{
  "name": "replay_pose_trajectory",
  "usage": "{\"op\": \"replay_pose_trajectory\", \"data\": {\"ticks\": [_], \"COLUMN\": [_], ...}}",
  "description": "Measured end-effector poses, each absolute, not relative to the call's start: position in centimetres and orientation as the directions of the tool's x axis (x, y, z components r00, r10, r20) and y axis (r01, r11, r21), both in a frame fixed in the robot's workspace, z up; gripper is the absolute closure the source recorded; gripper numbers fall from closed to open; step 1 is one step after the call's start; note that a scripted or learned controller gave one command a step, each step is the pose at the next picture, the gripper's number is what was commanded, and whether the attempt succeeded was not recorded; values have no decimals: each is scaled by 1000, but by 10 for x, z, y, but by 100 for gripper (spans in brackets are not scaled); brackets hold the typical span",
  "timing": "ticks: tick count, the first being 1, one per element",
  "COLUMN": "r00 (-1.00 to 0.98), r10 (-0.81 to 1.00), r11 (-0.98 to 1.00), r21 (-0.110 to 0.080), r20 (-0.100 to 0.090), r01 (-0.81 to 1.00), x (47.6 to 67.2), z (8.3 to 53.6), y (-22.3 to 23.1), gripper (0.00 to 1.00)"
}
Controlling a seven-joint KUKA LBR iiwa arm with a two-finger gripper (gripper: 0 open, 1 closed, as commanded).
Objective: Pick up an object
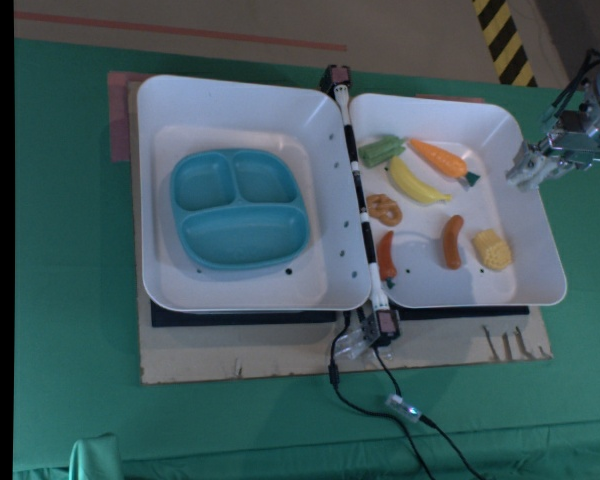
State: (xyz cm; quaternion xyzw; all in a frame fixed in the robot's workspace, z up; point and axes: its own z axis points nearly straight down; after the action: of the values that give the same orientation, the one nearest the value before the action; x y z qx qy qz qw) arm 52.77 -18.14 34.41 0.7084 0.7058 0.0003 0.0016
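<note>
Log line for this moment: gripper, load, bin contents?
gripper: above right bin right rim | load: nothing between fingers | right bin: toy foods incl. carrot, banana | left bin: blue tray

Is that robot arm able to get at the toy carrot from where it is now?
Probably yes. The gripper hovers at the right bin's right rim, and the carrot lies uncovered in that bin. The banana lies close beside it, which could crowd a grab.

green-covered bench (70,268) carried a cardboard sheet (230,363); two white bins (160,108) side by side on it, black cable (365,403) near edge
</note>
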Motion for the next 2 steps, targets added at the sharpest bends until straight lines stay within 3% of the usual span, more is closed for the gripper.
{"op": "replay_pose_trajectory", "data": {"ticks": [1, 2], "r00": [4, 4], "r10": [1000, 1000], "r11": [-4, -4], "r21": [3, 6], "r20": [-1, -4], "r01": [1000, 1000], "x": [467, 495], "z": [347, 346], "y": [-187, -188], "gripper": [100, 100]}}
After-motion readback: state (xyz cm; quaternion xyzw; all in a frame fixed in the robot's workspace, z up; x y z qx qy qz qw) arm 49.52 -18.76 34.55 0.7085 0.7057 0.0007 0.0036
